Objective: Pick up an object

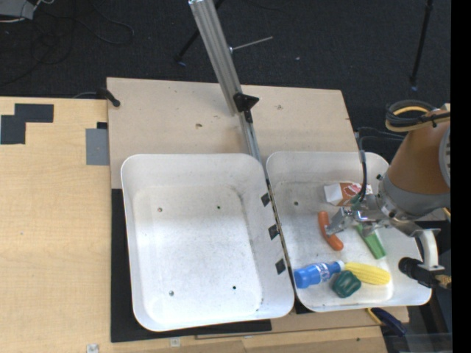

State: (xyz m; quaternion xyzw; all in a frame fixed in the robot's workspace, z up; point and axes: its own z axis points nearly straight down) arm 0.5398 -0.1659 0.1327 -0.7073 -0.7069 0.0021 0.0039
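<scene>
My gripper (349, 219) is low in the right bin (309, 169), at the end of the grey and orange arm (416, 175) that reaches in from the right. It hovers just right of an orange carrot-shaped toy (328, 231) and just left of a green stick-shaped piece (374, 244). A white and red packet (340, 192) lies behind it. Nearer the front edge lie a blue bottle (317, 274), a yellow corn cob (369, 273) and a dark green lump (346, 285). Nothing can be seen held in the gripper.
The left bin (140, 197) sits beside the right one, with black clips (273, 231) along the shared rim. A slanted aluminium bar (221, 57) rises behind the bins. Cables (405, 111) lie at the far right.
</scene>
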